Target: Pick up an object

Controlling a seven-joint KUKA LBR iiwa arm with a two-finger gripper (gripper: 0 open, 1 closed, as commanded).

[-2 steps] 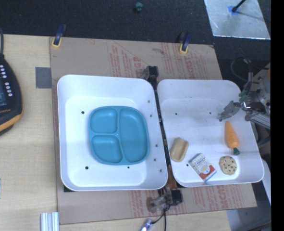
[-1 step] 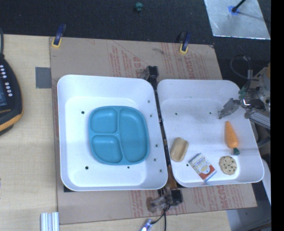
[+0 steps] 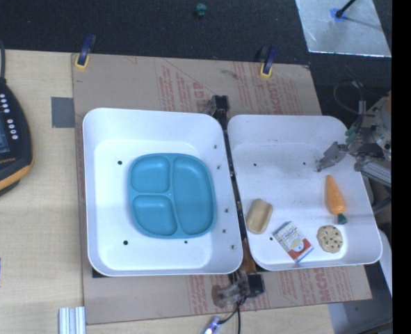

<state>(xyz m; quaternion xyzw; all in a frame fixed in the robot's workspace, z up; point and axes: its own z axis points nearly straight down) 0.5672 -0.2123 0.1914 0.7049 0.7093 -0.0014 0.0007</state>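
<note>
Four items are seen in the right white bin (image 3: 288, 127); gripper (image 3: 328, 160) is hovered above the orange plastic carrot (image 3: 334, 194), approach step, descent judged needed next; fingers' state cannot be told

1. Left bin (image 3: 101, 186): plain white, with a few small dark dots on its floor
2. Right bin (image 3: 288, 145): the same white
3. Divided plate (image 3: 171, 195), in the left bin: light blue all over
4. Carrot (image 3: 334, 195), at the right of the frame: orange with a small dark green tip
5. Cookie (image 3: 329, 239): pale tan speckled with darker spots
6. Bread roll (image 3: 259, 216): soft beige
7. Small carton (image 3: 292, 241): white with red and blue print
8. Gripper (image 3: 328, 160): dull grey metal
9. Cardboard sheet (image 3: 191, 89) under the bins: brown with faded red lettering
10. Two clamps (image 3: 85, 52) at the top edge: blue and yellow
11. Handheld controller (image 3: 0, 141), at the left edge: black with an orange rim
</note>
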